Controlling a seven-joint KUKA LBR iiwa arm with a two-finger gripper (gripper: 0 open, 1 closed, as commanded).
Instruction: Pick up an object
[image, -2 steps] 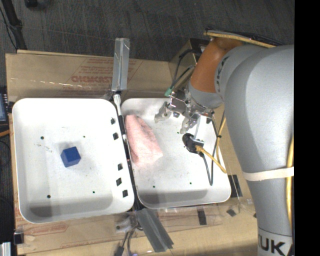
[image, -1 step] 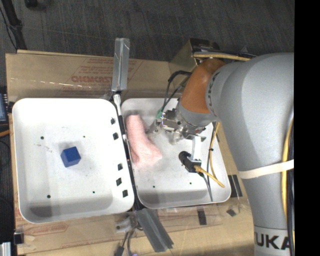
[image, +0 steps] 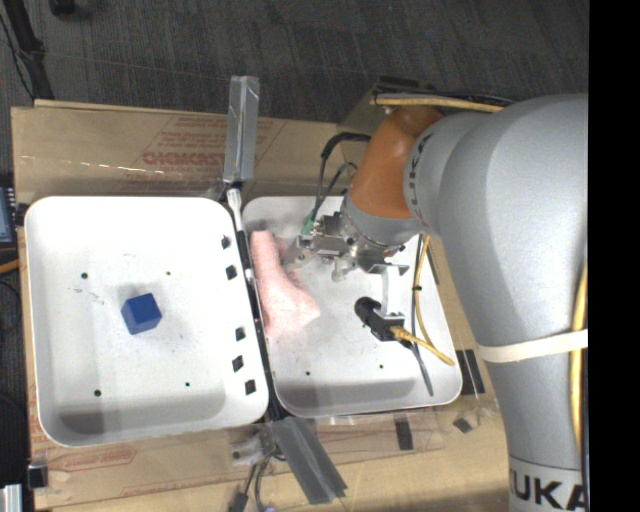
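Two shallow white bins sit side by side on a table (image: 100, 140) covered in brown cardboard, seen from above at a slant.

The left bin (image: 60, 230) holds a small blue cube (image: 141, 312). It rests on the bin floor, left of the middle and well apart from every wall.

The right bin (image: 340, 375) holds a pink soft object (image: 282, 288), long and lumpy like a folded cloth or a piece of foam. It lies along the bin's left edge, running from near the far left corner toward the middle of that edge, and it widens at its near end.

A large grey arm (image: 500, 230) with an orange band (image: 385, 170) above the wrist reaches in from the right and covers the right bin's far right corner. Its tool (image: 322, 243) is low over the far part of the right bin, just beside the upper end of the pink soft object, on that object's right. Nothing can be seen held in the tool. Whether it is released or clenched cannot be told from this angle, nor whether it touches the pink soft object.
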